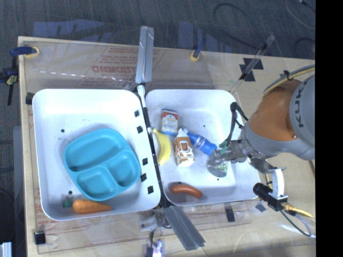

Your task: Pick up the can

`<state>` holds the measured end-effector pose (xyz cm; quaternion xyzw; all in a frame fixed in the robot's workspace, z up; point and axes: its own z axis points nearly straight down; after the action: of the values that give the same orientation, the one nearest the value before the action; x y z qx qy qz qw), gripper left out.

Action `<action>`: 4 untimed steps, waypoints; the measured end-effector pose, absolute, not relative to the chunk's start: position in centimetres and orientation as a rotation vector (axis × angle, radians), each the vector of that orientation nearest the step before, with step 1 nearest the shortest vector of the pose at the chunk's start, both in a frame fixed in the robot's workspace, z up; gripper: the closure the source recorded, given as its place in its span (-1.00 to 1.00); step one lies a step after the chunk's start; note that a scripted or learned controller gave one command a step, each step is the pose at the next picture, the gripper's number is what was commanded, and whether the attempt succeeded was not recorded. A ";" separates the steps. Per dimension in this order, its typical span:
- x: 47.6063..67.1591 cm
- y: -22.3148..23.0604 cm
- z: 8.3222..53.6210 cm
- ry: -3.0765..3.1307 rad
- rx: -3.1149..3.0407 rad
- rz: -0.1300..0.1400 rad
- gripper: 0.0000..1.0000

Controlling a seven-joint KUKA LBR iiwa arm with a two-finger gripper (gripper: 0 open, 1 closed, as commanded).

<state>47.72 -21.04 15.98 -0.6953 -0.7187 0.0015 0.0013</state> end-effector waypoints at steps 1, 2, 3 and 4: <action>47.7 -21.0 16.0 -2.257 -2.183 0.005 -1.00; 48.6 -21.0 11.3 -2.253 -2.219 -0.019 -1.00; 47.8 -18.8 19.3 -2.543 -1.848 0.000 -1.00; 47.8 -18.8 19.3 -2.542 -1.848 0.000 -1.00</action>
<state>47.78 -18.78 19.30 -0.5880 -0.8089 0.0001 -0.0008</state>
